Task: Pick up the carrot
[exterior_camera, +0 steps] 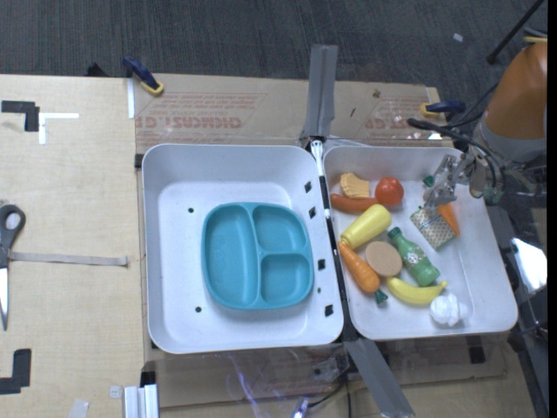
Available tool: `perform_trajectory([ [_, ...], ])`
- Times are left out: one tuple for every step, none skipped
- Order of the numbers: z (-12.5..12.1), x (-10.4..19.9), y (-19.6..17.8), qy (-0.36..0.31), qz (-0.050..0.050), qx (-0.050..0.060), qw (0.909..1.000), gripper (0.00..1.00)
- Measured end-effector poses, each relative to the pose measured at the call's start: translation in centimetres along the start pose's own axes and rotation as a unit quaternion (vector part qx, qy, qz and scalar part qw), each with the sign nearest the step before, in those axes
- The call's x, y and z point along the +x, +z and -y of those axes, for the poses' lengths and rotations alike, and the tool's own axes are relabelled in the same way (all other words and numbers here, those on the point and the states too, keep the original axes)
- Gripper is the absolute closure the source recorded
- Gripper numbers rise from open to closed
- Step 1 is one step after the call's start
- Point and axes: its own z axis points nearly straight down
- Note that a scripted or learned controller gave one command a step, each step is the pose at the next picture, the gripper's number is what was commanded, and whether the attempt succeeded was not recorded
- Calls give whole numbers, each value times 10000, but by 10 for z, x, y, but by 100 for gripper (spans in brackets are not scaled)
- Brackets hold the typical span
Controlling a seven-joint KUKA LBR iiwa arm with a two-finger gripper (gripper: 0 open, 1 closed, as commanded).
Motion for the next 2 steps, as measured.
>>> perform_trajectory([
  [-104, 24, -53, 327, -30, -3, 9995, 100],
  [-103, 24, -52, 327, -32, 1, 9995, 0],
])
